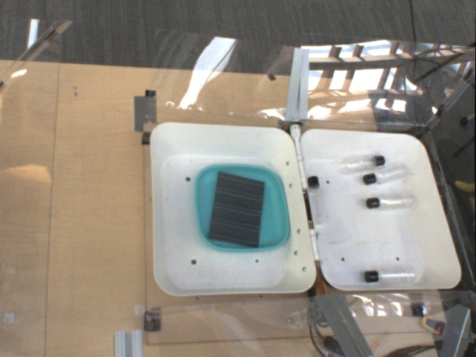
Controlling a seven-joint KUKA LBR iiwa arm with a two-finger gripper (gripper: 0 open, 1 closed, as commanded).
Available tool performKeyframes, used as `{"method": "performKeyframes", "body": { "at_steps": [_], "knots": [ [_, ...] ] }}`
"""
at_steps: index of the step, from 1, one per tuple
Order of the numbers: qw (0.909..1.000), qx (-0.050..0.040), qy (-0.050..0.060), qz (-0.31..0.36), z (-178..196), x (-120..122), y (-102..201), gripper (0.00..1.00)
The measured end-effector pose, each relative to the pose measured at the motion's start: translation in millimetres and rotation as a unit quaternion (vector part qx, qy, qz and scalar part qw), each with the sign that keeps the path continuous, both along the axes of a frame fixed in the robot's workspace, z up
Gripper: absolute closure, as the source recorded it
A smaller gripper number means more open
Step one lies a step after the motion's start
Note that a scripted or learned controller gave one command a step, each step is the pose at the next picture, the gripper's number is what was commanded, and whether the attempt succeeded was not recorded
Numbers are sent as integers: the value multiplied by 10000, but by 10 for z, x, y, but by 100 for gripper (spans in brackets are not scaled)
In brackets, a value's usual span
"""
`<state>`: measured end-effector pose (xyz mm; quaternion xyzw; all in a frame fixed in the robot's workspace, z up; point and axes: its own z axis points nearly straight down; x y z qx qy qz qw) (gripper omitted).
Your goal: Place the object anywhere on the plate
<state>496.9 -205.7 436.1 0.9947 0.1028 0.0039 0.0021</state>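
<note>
Dark ribbed slab (237,210) lies flat on teal plate (242,208), left bin (172,222) — looks done.
My fingers: can't tell their state or where they are; 4 clear tubes (370,178) sit in right bin (349,244), untouched.

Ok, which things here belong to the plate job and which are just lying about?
Job:
- teal plate, in the left bin
- dark ribbed block, already lying on the plate

Lying about:
- clear tubes with black caps, scattered in the right bin

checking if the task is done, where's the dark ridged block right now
In the camera view the dark ridged block lies flat on the teal plate, in the middle of the left bin.
</note>
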Motion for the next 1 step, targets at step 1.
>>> {"method": "performKeyframes", "body": {
  "at_steps": [1],
  "knots": [
    [10000, 0, 0, 0, 0, 0, 0, 0]
  ]
}}
